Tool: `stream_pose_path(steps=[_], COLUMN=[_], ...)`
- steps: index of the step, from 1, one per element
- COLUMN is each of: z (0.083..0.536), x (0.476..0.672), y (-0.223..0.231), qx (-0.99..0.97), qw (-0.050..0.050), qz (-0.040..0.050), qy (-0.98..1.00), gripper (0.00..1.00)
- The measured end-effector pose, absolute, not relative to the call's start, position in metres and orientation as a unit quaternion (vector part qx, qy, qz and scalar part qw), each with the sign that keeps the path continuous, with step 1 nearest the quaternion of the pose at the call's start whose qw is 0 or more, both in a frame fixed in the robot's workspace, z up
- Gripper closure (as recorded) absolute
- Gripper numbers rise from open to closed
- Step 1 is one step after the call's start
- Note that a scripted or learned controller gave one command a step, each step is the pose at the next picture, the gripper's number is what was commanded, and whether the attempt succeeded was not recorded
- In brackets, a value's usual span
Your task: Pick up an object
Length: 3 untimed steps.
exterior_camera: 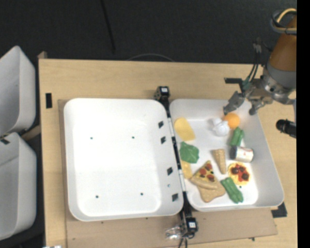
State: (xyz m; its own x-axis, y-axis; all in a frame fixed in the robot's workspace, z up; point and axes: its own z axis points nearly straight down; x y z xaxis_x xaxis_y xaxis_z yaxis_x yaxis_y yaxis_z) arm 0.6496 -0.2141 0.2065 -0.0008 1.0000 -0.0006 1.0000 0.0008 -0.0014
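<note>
No readable writing shows; the hand [244, 105] hangs open above the right bin [266, 182], gripping nothing.

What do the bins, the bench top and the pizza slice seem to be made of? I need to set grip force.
The two bins look like moulded white plastic: smooth, rounded rims, a slightly glossy finish. The bench top looks like pale wood or laminate, flat and matte; I can't tell which. The pizza slice seems a toy, likely plastic or rubber, with flat, saturated painted colours.
</note>
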Motion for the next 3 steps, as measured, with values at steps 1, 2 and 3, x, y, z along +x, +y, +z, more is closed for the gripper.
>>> stream_pose_path(steps=[1,2,3], z=[0.106,0.1,0.109], x=[0.652,0.682,0.676], y=[-0.163,-0.095,-0.092], qx=[-0.706,-0.705,-0.708], qw=[0.002,0.0,0.0], qz=[0.0017,0.0005,0.002], qy=[-0.708,-0.709,-0.707], gripper=[0.0,0.0,0.0])
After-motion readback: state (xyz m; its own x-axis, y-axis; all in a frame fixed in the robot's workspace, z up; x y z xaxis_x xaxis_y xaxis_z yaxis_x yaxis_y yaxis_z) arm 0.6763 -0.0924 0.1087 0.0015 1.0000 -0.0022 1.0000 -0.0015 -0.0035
